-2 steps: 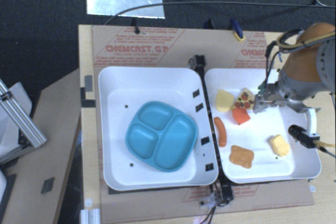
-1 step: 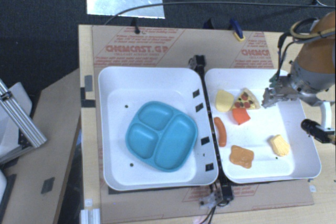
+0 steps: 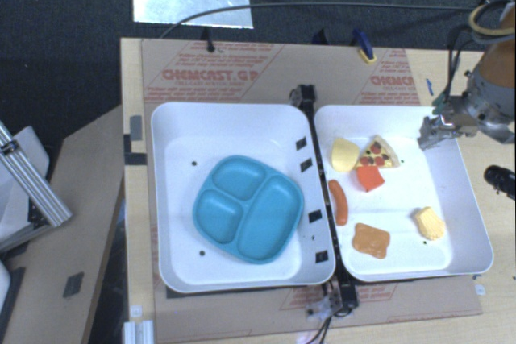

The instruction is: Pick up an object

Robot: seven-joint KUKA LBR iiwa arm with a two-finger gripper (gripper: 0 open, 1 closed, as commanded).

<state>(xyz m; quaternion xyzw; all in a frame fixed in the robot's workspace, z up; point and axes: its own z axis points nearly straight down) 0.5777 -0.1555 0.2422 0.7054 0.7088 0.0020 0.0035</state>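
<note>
The right bin point(image 3: 459, 197) holds several toy foods: a pale yellow piece point(image 3: 345, 154), a pizza slice point(image 3: 380, 151), a red block point(image 3: 370, 178), an orange-red sausage point(image 3: 339, 201), an orange piece point(image 3: 371, 240) and a small yellow piece point(image 3: 430, 223). My gripper point(image 3: 436, 130) hangs over the bin's upper right part, to the right of the pizza slice and apart from it. Nothing shows between its fingers.
The left bin point(image 3: 177, 149) carries a blue divided plate point(image 3: 247, 209). A black divider point(image 3: 318, 197) runs between the two bins. Cardboard lies under both bins, and a metal frame point(image 3: 32, 185) stands at the far left.
</note>
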